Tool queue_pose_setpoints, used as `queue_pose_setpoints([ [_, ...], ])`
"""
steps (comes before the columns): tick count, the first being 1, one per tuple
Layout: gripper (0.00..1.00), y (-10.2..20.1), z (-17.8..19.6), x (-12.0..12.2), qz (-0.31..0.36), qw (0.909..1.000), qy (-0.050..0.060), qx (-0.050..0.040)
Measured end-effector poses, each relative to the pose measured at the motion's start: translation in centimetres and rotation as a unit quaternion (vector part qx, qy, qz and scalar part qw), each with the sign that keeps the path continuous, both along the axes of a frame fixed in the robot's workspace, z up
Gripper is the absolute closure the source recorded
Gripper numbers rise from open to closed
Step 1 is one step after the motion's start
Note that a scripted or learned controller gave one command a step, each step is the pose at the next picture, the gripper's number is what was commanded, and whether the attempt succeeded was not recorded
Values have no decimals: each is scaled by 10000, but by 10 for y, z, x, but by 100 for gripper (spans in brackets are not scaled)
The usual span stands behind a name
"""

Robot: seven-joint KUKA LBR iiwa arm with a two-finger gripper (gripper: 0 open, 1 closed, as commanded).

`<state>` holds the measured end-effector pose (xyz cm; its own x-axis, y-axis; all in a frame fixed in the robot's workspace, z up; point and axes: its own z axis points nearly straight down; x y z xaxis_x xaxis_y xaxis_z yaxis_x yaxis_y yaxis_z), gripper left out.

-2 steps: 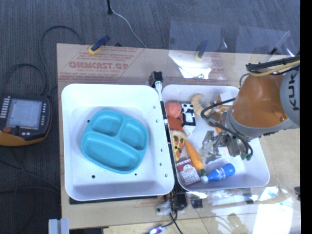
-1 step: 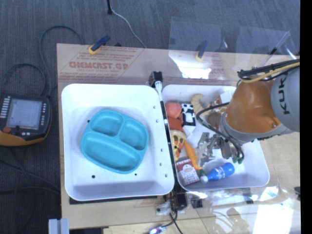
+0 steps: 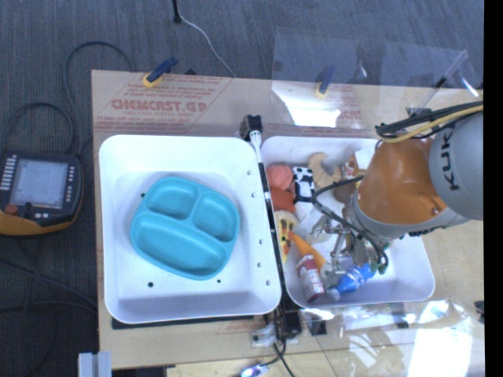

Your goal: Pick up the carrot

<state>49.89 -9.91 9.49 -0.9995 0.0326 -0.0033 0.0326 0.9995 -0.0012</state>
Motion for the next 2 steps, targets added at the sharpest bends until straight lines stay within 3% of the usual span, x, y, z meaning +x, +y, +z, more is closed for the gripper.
queue_pose_setpoints([
  [1, 0, -1, -5, 32, -1108, 9938, -17, 16],
  [2, 0, 2, -5, 49, -1745, 9846, -10, 10],
])
